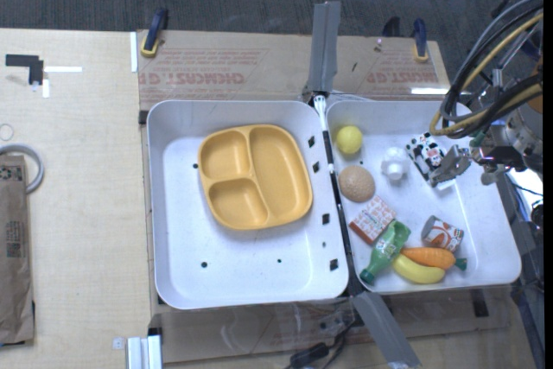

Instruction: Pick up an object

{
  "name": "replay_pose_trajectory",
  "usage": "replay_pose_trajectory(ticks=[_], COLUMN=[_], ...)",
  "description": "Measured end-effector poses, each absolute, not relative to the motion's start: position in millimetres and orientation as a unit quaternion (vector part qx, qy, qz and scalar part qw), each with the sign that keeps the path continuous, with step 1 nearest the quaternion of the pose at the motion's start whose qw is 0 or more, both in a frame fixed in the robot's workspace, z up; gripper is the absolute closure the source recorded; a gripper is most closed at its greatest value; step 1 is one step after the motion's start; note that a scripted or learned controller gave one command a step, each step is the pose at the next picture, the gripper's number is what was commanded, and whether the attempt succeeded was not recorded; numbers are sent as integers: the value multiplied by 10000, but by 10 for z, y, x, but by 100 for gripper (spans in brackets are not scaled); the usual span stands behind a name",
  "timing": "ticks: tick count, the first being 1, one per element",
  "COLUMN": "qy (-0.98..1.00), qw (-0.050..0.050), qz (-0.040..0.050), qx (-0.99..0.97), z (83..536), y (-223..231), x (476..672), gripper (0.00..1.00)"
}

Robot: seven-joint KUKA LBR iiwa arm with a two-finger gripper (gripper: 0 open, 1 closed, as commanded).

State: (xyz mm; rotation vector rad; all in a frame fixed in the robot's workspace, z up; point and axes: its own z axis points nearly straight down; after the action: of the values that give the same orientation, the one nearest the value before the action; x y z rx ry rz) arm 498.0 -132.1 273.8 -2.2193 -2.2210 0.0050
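You see the arm (518, 130) as grey metal trailing black and yellow cables (484, 65); its pincer (445, 168) looks silvery, perhaps.

The cardboard sheet (259, 69) lying behind the two white bins carries red print, upside down from the camera. Behind the left bin (168, 212) the large letters appear to read "CHICKCSI", though blur makes this uncertain; behind the right bin (484, 272) a like red line is too blurred to make out. The brown paper bag (15, 246), well left of the left bin, bears small dark print, too small to read.
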Motion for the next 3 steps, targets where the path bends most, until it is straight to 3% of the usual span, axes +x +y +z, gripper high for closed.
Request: replay_pose_trajectory(ticks=[1,2,3], qy=[-6996,-7293,-7150], qw=[11,2,-3], qz=[19,8,7], qx=[-7145,-6842,-6991], z=[1900,912,915], y=[-788,-972,-1116], x=[5426,5392,5792], gripper=[0,0,0])
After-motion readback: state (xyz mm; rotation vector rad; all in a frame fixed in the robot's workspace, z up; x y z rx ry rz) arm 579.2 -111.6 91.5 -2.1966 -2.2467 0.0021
